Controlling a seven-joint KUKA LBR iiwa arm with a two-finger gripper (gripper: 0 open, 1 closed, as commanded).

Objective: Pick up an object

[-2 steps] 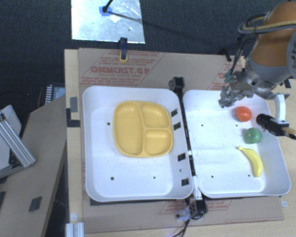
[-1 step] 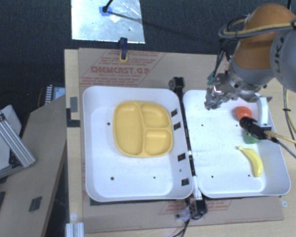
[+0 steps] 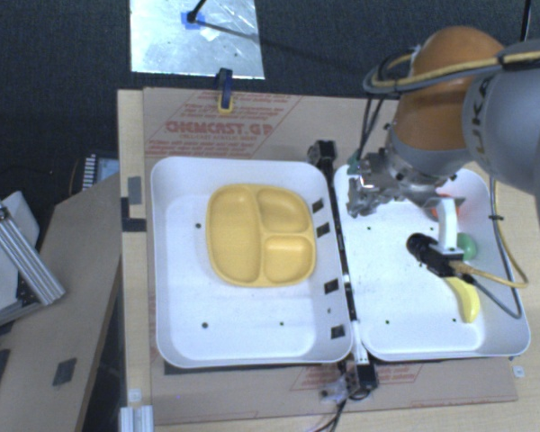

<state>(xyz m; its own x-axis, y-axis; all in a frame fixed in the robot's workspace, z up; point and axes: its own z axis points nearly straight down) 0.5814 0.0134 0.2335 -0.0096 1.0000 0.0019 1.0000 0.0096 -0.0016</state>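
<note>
Yellow curved banana-shaped toy [image 3: 468,302] lies well apart from the gripper [image 3: 360,198]; whether the gripper is clenched cannot be told.

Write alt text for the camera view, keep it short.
A grey robot arm's tool is at the upper left of the right white bin, which holds a yellow banana and a small green object. The left bin holds a yellow divided plate.
</note>
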